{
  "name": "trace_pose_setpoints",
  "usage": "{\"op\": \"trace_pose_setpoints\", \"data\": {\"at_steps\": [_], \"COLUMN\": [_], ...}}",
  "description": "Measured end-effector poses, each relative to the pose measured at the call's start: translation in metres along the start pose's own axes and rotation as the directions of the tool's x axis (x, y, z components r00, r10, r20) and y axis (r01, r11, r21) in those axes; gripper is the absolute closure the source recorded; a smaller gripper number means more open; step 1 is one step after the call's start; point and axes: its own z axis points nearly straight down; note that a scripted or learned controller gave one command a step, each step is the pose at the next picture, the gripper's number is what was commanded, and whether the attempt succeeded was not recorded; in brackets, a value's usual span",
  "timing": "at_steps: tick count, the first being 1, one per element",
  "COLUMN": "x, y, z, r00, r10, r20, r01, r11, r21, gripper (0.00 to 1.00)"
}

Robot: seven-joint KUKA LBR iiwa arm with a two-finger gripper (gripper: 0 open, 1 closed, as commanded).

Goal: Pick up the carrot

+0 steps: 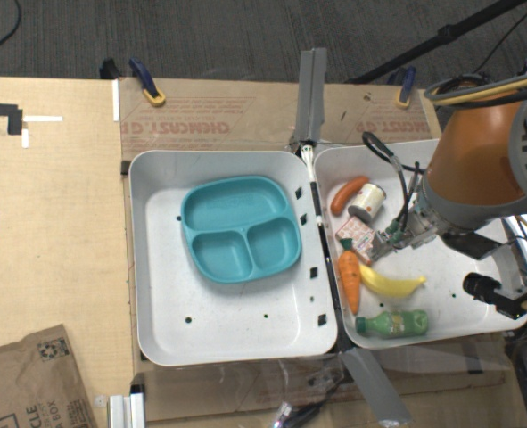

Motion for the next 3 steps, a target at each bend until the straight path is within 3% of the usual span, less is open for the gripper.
{"op": "trace_pose_setpoints", "data": {"at_steps": [1, 2, 3], "x": [0.082, 0.132, 0.114], "y": [-0.001, 0.019, 0.012], "z": [0.000, -0.014, -0.029], "r00": [0.961, 0.910, 0.629], "r10": [0.275, 0.416, 0.778], "r20": [0.000, 0.002, 0.003], "r01": [-0.275, -0.416, -0.778], "r11": [0.961, 0.910, 0.629], "r21": [0.003, 0.003, 0.001], "gripper": [1.00, 1.00, 1.00]}}
